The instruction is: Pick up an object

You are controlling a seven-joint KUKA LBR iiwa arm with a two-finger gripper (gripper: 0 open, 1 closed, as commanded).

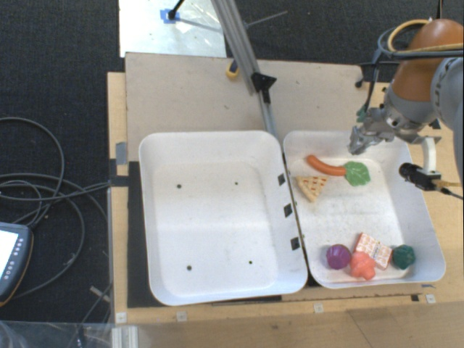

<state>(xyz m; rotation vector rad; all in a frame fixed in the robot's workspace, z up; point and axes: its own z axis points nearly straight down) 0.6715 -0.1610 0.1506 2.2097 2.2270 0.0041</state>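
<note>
My gripper (359, 145) hangs over the far side of the right bin (417, 216), just above and right of an orange carrot (325, 166) with its green leafy top (357, 173). A tan waffle-like wedge (312, 188) lies left of the carrot. Along the bin's near edge sit a purple ball (338, 256), an orange-red toy (362, 267), a pink and white block (373, 248) and a dark green piece (404, 255). Nothing shows between my fingers.
The left bin (217, 216) lies beside the right one, with black clips on the shared rim. A grey pole (243, 38) slants across the back board. Cables and a tablet (11, 256) lie on the dark floor to the left.
</note>
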